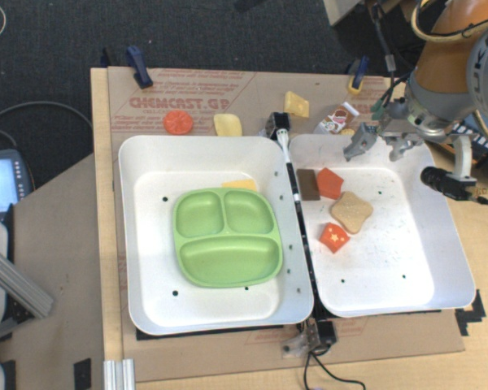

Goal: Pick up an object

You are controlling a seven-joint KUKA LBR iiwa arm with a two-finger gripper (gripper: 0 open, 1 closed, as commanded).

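Up at the far right corner of the right bin (439,295), the hand (382,143) hangs over the bin's back rim, its two grey fingers (359,143) spread apart with nothing between them. The arm behind it is cut off by the picture's edge, so just the orange band and part of the grey wrist show.

Inside the right bin, toward its left wall, lie four small things close together: a brown block (307,184) nearest the wall, a red block (329,182) touching it on the right, a toast-shaped piece (352,212) just in front of those, and a small red piece (334,237) with a pale mark that is too small to read. Specks dot the bin floor to the right of them.

Left of the right bin, the other bin (138,242) holds a green divided plate (226,238); a yellow piece (240,185) peeks out from behind the plate's far edge, mostly hidden.

Beyond the right bin's back rim, on the worktop (228,88), sit an orange disc (178,122), two yellow pieces and a small packet (338,119) whose print cannot be made out.
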